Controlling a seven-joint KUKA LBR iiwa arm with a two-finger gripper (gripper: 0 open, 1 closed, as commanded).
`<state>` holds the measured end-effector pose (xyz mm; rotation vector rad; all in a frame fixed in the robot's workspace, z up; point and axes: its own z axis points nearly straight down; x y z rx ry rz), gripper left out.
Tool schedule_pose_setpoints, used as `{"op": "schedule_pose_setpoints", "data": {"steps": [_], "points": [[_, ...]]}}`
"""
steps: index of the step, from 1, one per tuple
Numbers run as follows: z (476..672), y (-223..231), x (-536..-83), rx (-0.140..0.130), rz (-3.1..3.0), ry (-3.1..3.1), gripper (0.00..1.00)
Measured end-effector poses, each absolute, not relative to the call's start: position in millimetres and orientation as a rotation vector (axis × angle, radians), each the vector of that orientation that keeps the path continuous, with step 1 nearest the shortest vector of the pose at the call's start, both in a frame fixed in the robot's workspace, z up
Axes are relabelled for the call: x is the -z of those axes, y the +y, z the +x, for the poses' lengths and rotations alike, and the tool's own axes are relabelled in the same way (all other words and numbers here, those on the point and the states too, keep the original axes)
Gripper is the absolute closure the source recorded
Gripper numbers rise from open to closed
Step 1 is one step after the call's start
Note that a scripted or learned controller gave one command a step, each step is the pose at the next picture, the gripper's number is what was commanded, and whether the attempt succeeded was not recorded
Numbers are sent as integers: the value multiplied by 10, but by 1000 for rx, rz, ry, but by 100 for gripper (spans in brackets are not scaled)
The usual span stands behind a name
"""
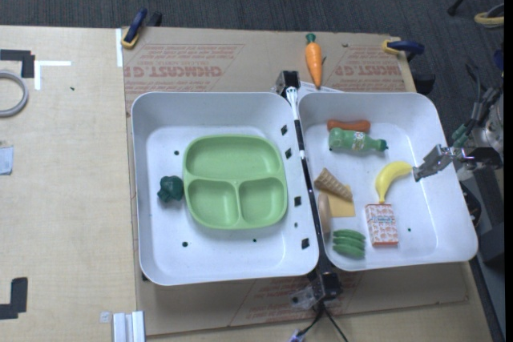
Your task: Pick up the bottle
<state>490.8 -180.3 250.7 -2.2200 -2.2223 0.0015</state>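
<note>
From the camera view above the bench, the gripper [428, 165] reaches in over the right edge of the right bin [425, 240], low above the bin's white floor. Its tips sit just right of the banana [390, 177]; whether they are spread or pressed together cannot be told, and nothing shows between them. The bottle [357, 142], green with a pale label, lies on its side near the back of the right bin, well apart from the gripper. A red sausage [349, 125] lies just behind the bottle. In front of it are an ice cream cone [333, 185], a yellow cheese wedge [343, 207], a red carton [381, 224] and a green pea pod [349, 243]. The left bin [152, 244] holds a green divided plate [236, 181] with a dark green broccoli [169, 189] just at its left. A toy carrot [313, 58] lies on the cardboard behind the bins.
</note>
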Motion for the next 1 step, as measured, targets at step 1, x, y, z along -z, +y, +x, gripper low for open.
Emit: {"op": "schedule_pose_setpoints", "data": {"steps": [1], "points": [[4913,-1804,-2601,-2,-2220,-2224,100]]}}
